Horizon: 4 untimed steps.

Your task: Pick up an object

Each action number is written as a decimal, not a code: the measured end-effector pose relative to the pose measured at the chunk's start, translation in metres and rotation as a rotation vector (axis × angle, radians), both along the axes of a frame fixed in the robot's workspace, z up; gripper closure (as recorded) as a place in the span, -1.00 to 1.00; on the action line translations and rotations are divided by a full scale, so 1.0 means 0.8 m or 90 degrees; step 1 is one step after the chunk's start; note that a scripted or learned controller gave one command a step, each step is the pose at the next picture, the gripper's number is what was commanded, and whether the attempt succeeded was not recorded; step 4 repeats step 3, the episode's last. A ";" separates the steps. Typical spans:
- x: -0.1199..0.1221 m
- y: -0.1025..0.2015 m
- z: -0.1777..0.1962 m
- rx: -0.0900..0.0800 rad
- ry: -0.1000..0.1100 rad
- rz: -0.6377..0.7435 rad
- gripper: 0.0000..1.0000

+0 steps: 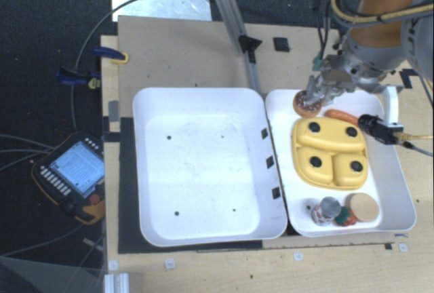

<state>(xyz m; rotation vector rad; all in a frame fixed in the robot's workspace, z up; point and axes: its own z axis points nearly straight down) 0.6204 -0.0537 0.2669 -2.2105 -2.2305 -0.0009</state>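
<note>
Nothing is lifted yet, so the pick is at its start. The fingers point(313, 99) are hanging at the far end of the right bin point(405, 203), right over a small brown disc point(303, 105) (whether they are spread or pinching it I cannot tell). The yellow tray point(330, 152) is lying just beyond their tips, toward the camera. The arm point(380, 7) is bending down steeply from the right, wrist tilted.

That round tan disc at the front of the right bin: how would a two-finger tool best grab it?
Probably from straight above, closing across the disc at its rim. It lies flat and round, so any width across works, but the bin wall is close on the right and small toys crowd its left, so fingers fit best front and back.
</note>
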 end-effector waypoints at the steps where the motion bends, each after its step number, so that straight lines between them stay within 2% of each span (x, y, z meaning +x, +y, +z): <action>1: -0.031 0.069 -0.008 0.000 0.001 0.000 1.00; 2: -0.050 0.129 -0.031 0.000 0.000 0.000 1.00; 3: -0.068 0.202 -0.028 0.001 0.000 0.001 1.00; 4: -0.068 0.202 -0.028 0.001 0.000 0.001 1.00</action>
